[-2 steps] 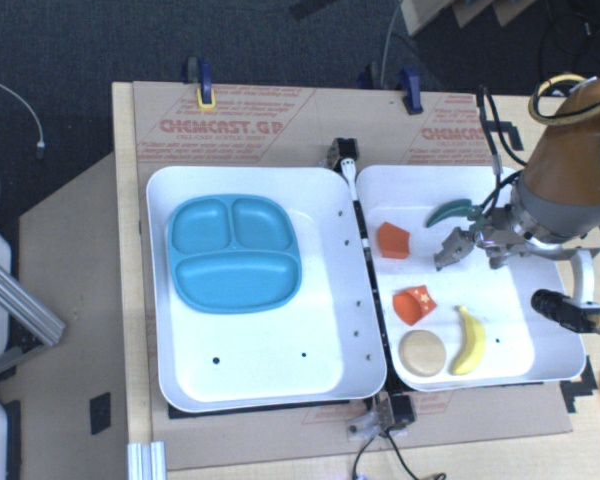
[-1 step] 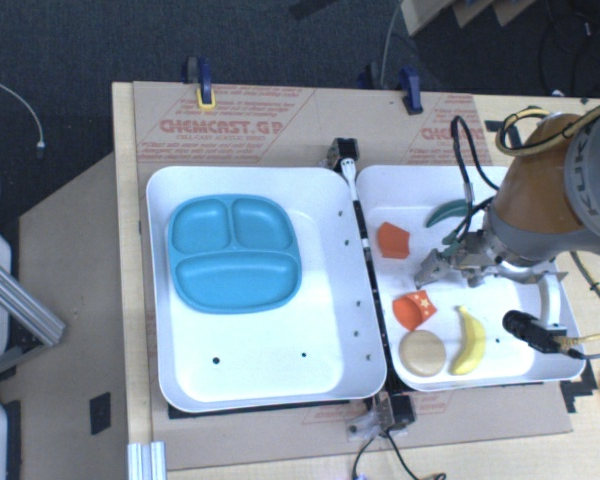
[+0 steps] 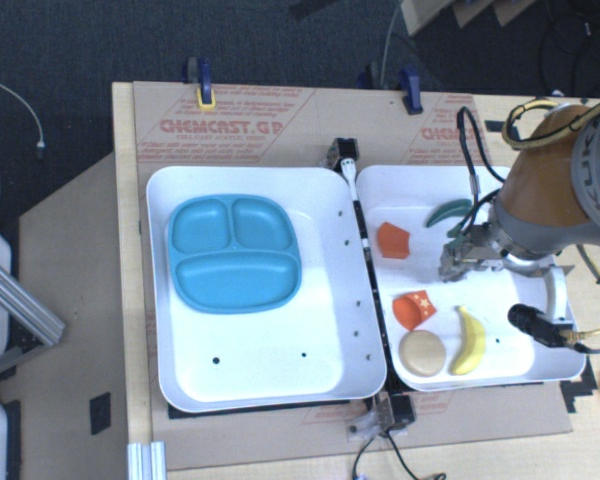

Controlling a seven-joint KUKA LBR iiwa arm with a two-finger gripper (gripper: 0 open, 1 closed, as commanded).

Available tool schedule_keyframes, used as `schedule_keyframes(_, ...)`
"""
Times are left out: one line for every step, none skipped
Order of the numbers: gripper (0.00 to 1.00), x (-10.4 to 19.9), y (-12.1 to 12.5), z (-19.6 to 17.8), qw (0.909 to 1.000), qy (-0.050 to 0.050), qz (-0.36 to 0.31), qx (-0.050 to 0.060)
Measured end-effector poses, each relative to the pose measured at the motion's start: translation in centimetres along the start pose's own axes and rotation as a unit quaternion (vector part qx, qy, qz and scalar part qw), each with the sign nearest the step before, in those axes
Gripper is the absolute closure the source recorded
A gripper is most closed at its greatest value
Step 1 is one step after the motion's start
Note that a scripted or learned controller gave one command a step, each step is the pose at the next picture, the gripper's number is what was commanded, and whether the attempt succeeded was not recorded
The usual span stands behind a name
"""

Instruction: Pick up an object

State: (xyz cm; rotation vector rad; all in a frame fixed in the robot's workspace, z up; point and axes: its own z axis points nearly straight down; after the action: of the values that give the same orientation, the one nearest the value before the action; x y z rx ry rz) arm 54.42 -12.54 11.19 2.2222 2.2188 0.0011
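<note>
Orange block (image 3: 393, 240) lies left of the jaws (image 3: 458, 265), apart.

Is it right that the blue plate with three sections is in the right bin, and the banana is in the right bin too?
Not quite. The camera view shows the blue plate in the left bin. The banana is indeed in the right bin.

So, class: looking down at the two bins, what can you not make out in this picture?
- Gripper: too small and blurred in the camera view to tell how it is set.
- Green object: partly covered by the arm and cables; its shape is unclear.
- Arm: cut off by the right edge.
- Right bin: its far right side lies under the arm.
</note>
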Motion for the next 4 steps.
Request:
schedule_keyframes(1.0,-0.4,-0.6,-4.6,1.0,-0.001,0.0,-0.001)
schedule_keyframes(1.0,0.2,-0.2,-10.8,1.0,-0.001,-0.002,-0.003)
schedule_keyframes(1.0,1.1,-0.3,-16.6,1.0,-0.001,-0.002,-0.003)
schedule_keyframes(1.0,5.8,0.3,-16.7,1.0,0.0,-0.004,-0.001)
